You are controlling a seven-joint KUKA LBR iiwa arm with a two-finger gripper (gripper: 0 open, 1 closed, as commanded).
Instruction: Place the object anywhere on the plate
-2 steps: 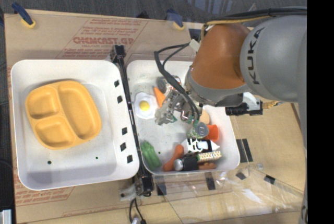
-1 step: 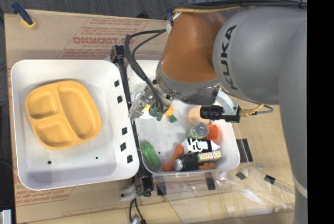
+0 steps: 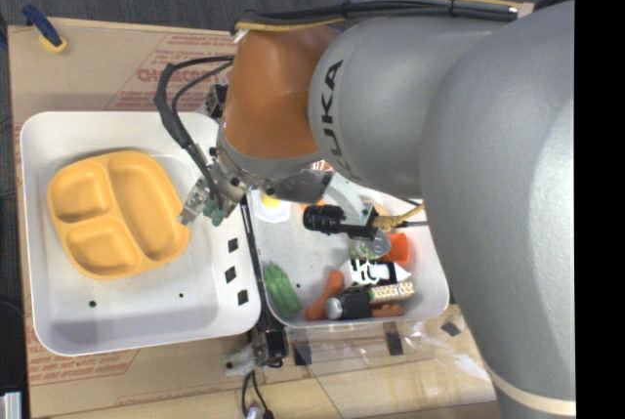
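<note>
Your gripper [image 3: 200, 204] is hanging just past the right edge of the yellow plate [image 3: 117, 212], and you cannot tell how it is set or whether it is carrying any object. The plate is lying at nine o'clock from it, in the left bin [image 3: 59, 329]. It is wide with three dips, giving lots of room.

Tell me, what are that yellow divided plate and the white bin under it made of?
The yellow plate looks like moulded plastic: even colour, soft rounded dividers, a dull sheen. The left bin also seems plastic, smooth and white with rounded corners and a faint gloss, though enamelled metal can't be ruled out.
</note>
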